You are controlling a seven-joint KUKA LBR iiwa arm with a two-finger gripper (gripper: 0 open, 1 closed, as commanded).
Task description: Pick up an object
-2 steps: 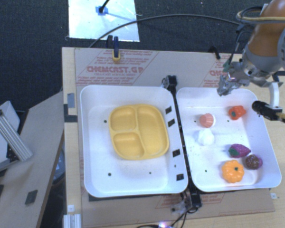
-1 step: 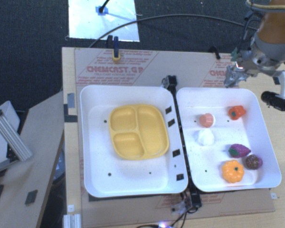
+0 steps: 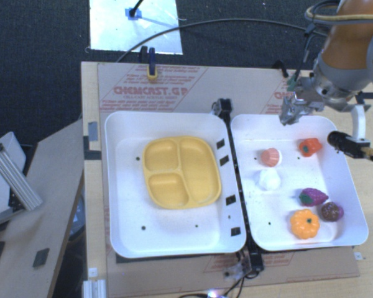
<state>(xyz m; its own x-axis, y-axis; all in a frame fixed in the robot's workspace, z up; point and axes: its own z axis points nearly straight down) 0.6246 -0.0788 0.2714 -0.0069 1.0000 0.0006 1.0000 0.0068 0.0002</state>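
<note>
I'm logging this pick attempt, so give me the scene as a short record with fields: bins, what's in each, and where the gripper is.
left bin: holds a yellow divided tray
right bin: holds six small toy foods
toys: pink piece, white piece, red-orange piece, purple piece, dark red piece, orange pumpkin
gripper: over the far edge of the right bin, apart from every toy
held object: none seen at the gripper

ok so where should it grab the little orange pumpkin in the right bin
Grip the small orange plastic pumpkin across its round middle, coming straight down from above. It sits stem-up, with the purple toy just behind it and bare bin floor to its left, so close left-right.
</note>
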